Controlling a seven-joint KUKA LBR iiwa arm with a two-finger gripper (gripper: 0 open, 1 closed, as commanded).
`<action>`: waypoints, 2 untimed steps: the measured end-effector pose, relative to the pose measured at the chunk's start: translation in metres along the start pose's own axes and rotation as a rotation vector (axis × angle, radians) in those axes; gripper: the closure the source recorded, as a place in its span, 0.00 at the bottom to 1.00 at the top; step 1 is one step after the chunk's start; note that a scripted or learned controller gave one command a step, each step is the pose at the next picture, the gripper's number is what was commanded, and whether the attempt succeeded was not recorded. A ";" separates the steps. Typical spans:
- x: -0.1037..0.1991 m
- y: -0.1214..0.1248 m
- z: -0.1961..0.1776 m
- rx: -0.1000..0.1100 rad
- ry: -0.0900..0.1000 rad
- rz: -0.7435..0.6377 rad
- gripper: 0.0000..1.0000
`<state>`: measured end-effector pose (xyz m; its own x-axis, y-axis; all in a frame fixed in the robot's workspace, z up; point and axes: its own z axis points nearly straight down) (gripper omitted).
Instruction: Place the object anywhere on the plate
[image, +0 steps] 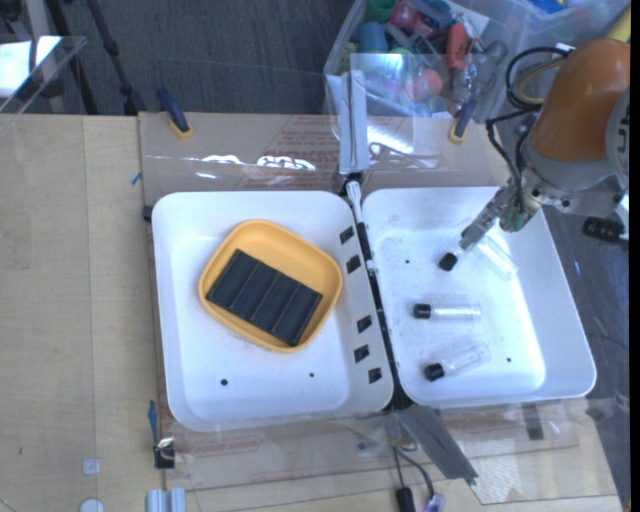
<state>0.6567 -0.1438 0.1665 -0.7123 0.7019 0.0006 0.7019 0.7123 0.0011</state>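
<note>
A yellow plate (302, 247) lies in the left bin (190, 225), and a dark ridged rectangular block (266, 294) rests flat on it. In the right bin (560, 330) lie three clear vials with black caps: one near the top (480, 256), one in the middle (450, 312) and one lower down (456, 360). My gripper (476, 232) hangs low over the upper part of the right bin, slanting down to the left, just above the top vial. Whether it touches that vial I cannot tell.
A raised divider with black clips (362, 300) separates the two bins. A clear box of coloured items (420, 45) stands behind the bins. The arm's orange band (590, 75) is at the upper right, with cables beside it.
</note>
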 end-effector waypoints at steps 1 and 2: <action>0.014 0.021 -0.061 -0.004 -0.007 -0.159 1.00; 0.008 0.014 -0.027 -0.001 -0.001 -0.265 1.00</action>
<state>0.6609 -0.1282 0.1931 -0.8713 0.4908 -0.0007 0.4908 0.8713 0.0016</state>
